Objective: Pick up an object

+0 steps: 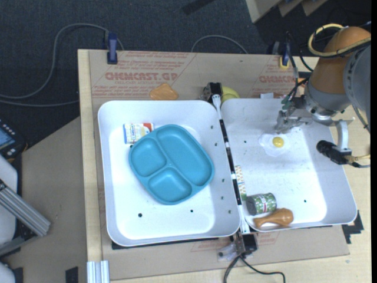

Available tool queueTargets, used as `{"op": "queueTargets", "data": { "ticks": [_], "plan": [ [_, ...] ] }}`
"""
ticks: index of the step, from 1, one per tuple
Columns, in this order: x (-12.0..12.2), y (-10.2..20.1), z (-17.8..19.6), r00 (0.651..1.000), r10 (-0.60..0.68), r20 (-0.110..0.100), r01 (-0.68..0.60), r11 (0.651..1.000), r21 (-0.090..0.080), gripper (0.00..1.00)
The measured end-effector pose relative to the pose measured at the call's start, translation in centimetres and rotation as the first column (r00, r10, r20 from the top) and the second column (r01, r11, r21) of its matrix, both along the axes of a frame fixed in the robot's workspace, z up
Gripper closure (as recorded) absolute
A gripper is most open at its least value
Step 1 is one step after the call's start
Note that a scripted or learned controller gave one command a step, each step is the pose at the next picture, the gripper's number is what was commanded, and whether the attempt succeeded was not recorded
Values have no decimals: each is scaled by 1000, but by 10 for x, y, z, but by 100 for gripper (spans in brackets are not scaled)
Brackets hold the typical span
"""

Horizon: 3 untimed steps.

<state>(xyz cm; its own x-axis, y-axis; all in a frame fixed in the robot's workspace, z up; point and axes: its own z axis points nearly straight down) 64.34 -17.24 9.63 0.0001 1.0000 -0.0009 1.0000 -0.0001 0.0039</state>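
Observation:
In the right bin (318, 181) a toy fried egg (275, 141) lies near the back middle. My gripper (287, 122) hangs just behind and above the egg, close to it, with nothing visibly held. A small green-labelled can (261, 204) lies on its side at the bin's front left, and a tan drumstick-shaped toy (274, 218) lies right in front of it. The left bin (118, 158) holds a blue divided plate (170, 163) and a small white printed packet (137, 131) at the plate's back left.
The grey arm with its orange band (347, 40) reaches over the right bin's back right corner. An orange item (163, 91) and a yellow one (229, 94) lie on the board behind the bins. Blue clamps (111, 48) grip the board's back edge.

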Motion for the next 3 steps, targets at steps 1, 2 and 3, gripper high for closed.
{"op": "queueTargets", "data": {
  "ticks": [1, 2, 3],
  "plan": [
    [0, 0, -1, 1000, 0, -1, 0, 1000, 0, 0],
    [-48, -14, 50, 1000, -3, -5, 3, 1000, 2, 0],
    [-44, 29, 5, 1000, 4, -10, -4, 1000, 5, 0]
  ]
}}
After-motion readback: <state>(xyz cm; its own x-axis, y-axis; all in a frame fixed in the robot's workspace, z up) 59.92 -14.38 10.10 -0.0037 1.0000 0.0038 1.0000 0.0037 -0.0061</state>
